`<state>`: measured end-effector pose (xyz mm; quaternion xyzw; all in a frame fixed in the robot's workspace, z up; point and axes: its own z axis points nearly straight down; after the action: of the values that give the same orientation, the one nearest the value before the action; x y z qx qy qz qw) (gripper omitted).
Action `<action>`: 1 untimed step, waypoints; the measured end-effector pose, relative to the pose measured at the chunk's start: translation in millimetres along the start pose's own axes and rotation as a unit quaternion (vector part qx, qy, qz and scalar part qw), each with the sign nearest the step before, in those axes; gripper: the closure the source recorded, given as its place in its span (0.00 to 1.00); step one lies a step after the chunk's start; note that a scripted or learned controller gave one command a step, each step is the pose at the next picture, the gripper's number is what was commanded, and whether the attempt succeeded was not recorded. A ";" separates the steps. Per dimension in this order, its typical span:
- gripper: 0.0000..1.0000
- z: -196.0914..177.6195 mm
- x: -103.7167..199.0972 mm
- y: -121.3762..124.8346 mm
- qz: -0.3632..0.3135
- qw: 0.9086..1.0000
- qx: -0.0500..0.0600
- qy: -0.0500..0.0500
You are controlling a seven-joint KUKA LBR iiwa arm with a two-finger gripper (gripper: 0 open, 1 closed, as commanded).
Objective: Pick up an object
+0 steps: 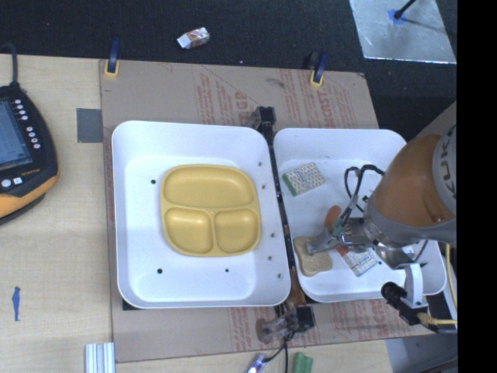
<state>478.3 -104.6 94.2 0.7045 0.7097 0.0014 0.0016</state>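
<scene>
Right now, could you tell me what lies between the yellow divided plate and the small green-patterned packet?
In the camera view, bare white floor of the left bin, then the two bins' adjoining rims, separate the yellow divided plate from the green-patterned packet.

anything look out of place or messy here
One stray: a small crumpled wrapper lies on the dark floor beyond the bench, away from both bins. The yellow divided plate sits flat in the left bin; the right bin holds loose clutter under the end effector.
</scene>
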 end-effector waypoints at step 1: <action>0.00 -0.1 -9.8 38.7 0.002 1.000 0.001 0.000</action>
<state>517.1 -114.1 94.4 0.7056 0.7086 0.0007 0.0010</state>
